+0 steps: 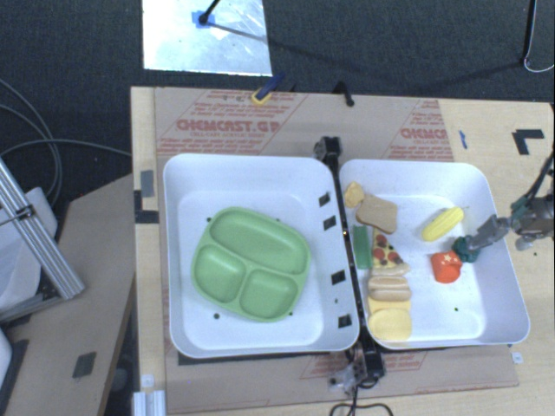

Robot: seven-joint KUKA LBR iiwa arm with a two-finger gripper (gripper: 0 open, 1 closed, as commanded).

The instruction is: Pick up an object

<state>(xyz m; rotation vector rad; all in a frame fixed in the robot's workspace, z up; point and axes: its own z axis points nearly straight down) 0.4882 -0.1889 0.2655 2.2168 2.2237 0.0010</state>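
My gripper reaches in from the right, over the right bin. Its dark teal tip hangs just right of and slightly above a red toy vegetable, and I see nothing held in it. A yellow corn-like piece lies up and to the left of the tip. Along the bin's left side lie a small yellow piece, a tan bread slice, a green strip, a pizza slice, a hot dog and a round yellow piece.
The left bin holds a green divided plate. A black divider rail runs between the bins. The bins rest on brown cardboard. A shiny metal sheet lies on the floor beyond the bench.
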